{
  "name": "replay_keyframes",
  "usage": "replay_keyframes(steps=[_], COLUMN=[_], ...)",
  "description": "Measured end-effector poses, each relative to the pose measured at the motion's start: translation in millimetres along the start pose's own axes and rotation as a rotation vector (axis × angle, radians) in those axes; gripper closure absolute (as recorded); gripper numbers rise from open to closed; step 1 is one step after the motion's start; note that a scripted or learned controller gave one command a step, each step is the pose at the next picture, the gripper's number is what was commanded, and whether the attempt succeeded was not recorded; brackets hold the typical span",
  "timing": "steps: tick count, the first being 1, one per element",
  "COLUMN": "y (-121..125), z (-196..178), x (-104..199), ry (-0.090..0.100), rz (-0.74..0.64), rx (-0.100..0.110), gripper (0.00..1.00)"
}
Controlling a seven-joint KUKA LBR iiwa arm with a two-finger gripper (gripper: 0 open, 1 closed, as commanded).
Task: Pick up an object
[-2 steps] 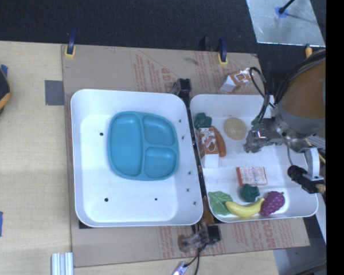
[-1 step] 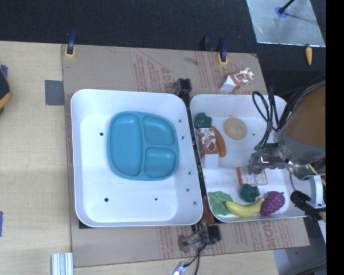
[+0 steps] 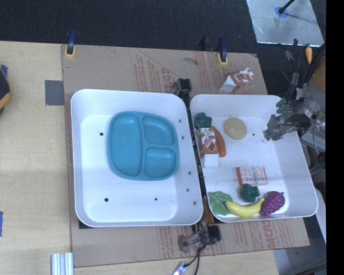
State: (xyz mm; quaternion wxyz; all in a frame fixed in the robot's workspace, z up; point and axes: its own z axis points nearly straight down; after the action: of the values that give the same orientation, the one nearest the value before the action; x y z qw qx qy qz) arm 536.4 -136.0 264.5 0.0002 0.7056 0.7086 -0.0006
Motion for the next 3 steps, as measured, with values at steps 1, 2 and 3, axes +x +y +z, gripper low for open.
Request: replay_keyframes(steps=[1,2,3], y=[-37.3,-50.5,-18.2], z=[109.8,168.3,7.9], x=[5.2,-6.8,12.0], ry=[0.001,0.000,0.000], rz=[-0.001,-0.001,0.000], rx=[0.005,-0.008,0.001], gripper=[0.00,0.00,0.00])
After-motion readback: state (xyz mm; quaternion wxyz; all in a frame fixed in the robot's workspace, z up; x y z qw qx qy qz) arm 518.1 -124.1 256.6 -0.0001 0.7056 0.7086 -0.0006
